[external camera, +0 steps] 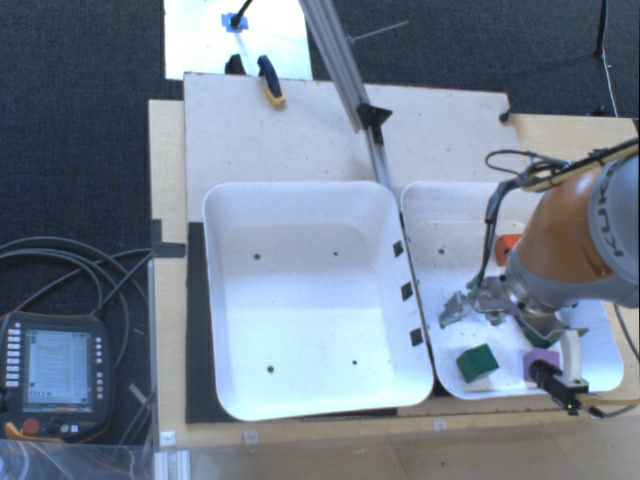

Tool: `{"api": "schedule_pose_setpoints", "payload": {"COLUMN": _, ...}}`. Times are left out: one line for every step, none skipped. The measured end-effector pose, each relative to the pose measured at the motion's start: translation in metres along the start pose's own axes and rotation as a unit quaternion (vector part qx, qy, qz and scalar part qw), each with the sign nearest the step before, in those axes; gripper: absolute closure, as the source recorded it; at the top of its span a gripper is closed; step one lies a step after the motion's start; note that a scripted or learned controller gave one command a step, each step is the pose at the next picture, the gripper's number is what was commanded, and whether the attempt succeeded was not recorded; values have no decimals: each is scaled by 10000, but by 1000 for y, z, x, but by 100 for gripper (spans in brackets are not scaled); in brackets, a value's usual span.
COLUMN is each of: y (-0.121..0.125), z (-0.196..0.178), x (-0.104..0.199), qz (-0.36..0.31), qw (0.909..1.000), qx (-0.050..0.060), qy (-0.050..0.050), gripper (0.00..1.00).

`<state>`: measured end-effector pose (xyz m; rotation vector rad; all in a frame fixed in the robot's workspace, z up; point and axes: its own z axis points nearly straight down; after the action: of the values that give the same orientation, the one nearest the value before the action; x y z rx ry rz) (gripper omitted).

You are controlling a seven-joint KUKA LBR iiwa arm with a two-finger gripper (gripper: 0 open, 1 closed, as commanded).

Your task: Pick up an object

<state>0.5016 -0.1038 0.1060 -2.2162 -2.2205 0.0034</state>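
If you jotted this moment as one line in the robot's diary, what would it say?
stage: reaching | arm: over right bin | nearby: green block, pink block, orange object | left bin: untouched

Green block [477, 362], pink block [541, 361], white bins [300, 203].

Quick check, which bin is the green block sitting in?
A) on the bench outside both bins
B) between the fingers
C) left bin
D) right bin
D: the green block lies on the floor of the right bin, near its front edge, below and apart from the arm's wrist, with a pink object to its right in the same bin.
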Motion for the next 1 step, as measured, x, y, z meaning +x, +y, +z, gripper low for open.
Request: {"api": "schedule_pose_setpoints", "payload": {"y": 2, "z": -14, "x": -1, "qz": -8, "qw": 10000, "qx": -37, "qy": -10, "gripper": 100}}
